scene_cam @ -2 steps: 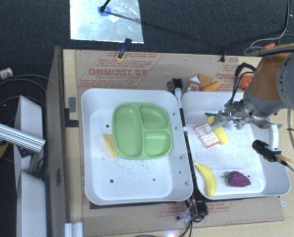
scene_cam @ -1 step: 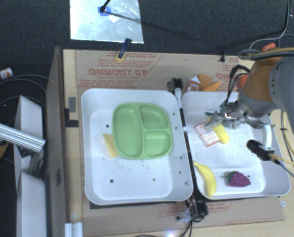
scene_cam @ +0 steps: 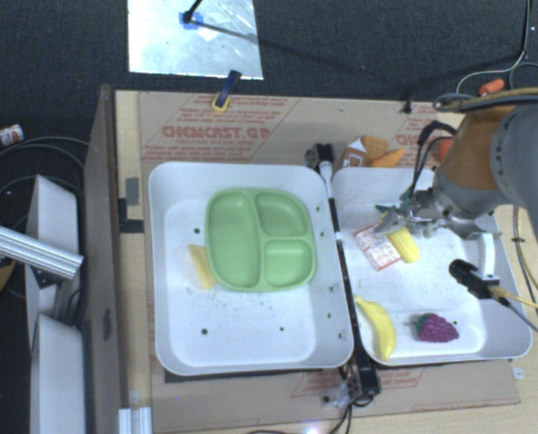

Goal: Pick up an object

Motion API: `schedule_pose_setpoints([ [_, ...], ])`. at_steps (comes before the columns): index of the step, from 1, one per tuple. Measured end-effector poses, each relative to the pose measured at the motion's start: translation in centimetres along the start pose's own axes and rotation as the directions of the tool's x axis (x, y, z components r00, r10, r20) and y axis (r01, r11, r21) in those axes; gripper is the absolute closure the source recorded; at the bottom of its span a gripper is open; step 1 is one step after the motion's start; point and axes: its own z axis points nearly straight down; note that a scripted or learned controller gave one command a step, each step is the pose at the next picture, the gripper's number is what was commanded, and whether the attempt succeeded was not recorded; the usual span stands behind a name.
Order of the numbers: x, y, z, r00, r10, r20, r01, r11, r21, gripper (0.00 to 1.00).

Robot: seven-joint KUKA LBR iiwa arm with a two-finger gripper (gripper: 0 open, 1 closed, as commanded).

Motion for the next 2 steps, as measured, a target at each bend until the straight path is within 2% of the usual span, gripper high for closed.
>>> schedule_pose_setpoints([
  [1,0.23,-0.09,-0.11,1.0,0.0,0.0,0.0,1.0,0.003,0.0],
  [2,-0.42,-0.44,-0.83,1.0,0.001,-0.006,-0.001,1.0,0.016,0.0],
])
